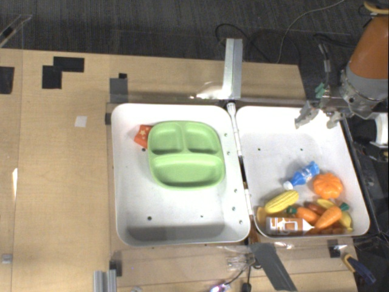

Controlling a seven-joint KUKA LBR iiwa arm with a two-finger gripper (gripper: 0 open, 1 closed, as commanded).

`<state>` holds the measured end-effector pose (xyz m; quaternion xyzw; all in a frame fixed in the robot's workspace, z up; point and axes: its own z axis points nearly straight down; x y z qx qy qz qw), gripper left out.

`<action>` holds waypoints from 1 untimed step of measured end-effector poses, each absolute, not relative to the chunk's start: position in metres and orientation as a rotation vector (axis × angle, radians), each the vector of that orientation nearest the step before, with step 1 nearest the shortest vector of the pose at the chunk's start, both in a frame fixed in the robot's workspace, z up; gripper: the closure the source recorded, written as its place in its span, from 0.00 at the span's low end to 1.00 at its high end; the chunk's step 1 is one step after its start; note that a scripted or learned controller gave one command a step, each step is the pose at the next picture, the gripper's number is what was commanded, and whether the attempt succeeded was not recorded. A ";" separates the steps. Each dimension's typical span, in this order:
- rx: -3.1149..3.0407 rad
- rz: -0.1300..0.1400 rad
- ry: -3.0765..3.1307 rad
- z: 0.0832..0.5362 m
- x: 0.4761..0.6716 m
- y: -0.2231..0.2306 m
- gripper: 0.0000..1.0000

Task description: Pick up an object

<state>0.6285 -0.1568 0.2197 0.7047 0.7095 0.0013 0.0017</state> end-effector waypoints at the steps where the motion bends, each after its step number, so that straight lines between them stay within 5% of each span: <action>1: 2.145 0.005 2.290 0.094 0.577 -0.170 0.00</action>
